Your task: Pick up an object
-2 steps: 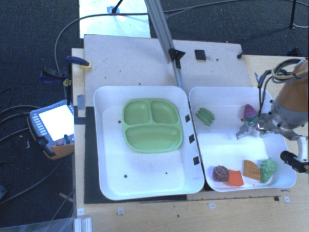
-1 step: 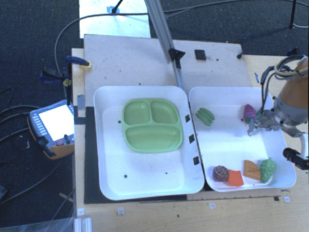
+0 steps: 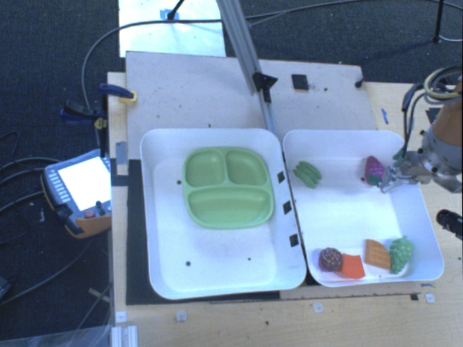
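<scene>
In the right bin (image 3: pixel 347 215) lie several toy foods. A purple, berry-like piece (image 3: pixel 374 169) sits near the bin's far right wall. My gripper (image 3: pixel 388 181) hangs right beside it on its right, low over the bin and close to or touching the piece. A green pea pod (image 3: pixel 307 173) lies at the far left of this bin. Along the near edge sit a brown round piece (image 3: pixel 330 259), an orange wedge (image 3: pixel 352 267), a tan waffle-like slab (image 3: pixel 376 254) and a green bunch (image 3: pixel 401 251).
The left bin (image 3: pixel 166 259) holds a green divided plate (image 3: pixel 228 189). A metal pole (image 3: pixel 242 42) slants down to the bins' shared far corner. A teach pendant (image 3: pixel 78 192) and cables lie on the floor at left.
</scene>
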You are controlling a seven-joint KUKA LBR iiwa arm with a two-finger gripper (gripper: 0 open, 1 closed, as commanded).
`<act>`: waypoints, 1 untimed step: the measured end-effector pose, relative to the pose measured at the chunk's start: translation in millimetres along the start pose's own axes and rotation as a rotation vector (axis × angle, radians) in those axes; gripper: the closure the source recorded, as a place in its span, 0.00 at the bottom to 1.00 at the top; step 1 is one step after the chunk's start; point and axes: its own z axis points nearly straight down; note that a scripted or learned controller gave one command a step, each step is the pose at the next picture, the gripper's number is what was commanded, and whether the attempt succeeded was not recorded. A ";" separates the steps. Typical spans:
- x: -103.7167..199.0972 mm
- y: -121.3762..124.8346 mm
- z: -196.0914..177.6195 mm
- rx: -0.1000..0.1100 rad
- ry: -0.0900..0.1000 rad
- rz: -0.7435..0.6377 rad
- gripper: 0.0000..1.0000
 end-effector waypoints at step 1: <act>-0.5 2.0 -53.6 -0.001 0.000 0.000 1.00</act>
